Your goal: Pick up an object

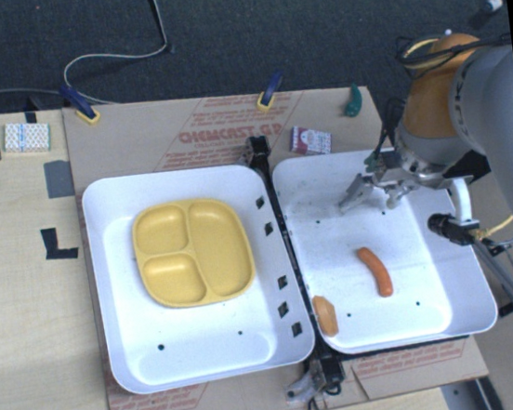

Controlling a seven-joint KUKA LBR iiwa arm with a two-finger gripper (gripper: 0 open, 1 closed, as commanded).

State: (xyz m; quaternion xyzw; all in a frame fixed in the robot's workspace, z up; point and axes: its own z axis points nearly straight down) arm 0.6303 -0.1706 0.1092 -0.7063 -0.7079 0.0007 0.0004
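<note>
Hovering fingers [357,197] near bin rim [326,160]

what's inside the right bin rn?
Right bin holds an orange sausage mid-floor and a bun-like piece against the left wall. The claw and arm cover the upper right part.

Dark carpet [241,14] lies behind a pale wooden bench [22,277].
</note>
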